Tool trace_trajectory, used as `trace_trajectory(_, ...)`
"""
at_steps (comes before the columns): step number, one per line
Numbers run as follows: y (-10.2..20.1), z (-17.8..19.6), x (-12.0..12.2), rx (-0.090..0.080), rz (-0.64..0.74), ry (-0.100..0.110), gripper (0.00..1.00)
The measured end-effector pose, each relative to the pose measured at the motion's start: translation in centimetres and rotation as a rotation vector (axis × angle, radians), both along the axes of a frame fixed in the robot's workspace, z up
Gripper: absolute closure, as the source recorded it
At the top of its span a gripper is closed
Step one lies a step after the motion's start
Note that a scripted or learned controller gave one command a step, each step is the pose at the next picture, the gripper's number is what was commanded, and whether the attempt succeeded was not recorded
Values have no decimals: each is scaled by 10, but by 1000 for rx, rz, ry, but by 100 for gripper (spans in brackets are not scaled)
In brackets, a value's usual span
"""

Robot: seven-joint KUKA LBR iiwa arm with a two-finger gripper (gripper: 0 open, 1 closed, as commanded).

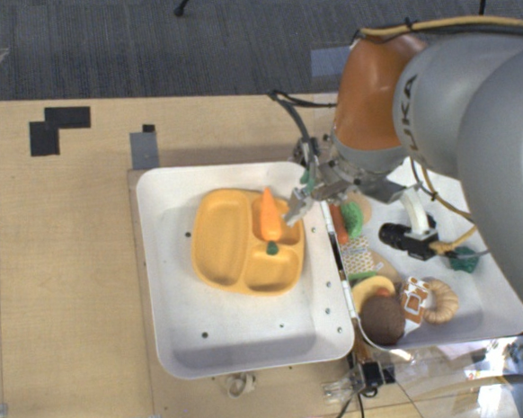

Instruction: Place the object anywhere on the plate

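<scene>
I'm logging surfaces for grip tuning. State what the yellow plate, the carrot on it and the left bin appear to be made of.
Yellow plate: probably moulded plastic, smooth with a soft sheen and rounded compartment walls.
Carrot: looks like toy plastic or rubber, uniformly orange with a green stub; which one cannot be told.
Left bin: likely rigid white plastic, matte, with rounded corners and small dark dots.

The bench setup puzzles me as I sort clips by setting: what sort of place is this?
Probably a robotics lab, not a kitchen. A grey arm with an orange band reaches over two white bins on a wooden bench, which hold toy food like a carrot on a yellow plate; cables trail along the bench edge.
</scene>
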State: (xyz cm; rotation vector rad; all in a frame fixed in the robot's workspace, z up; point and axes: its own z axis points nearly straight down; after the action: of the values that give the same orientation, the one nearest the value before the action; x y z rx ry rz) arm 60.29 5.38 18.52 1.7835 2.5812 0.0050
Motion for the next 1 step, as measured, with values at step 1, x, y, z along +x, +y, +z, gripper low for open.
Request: trace_trajectory(1, 1, 12, 2, 0, 8, -8, 100)
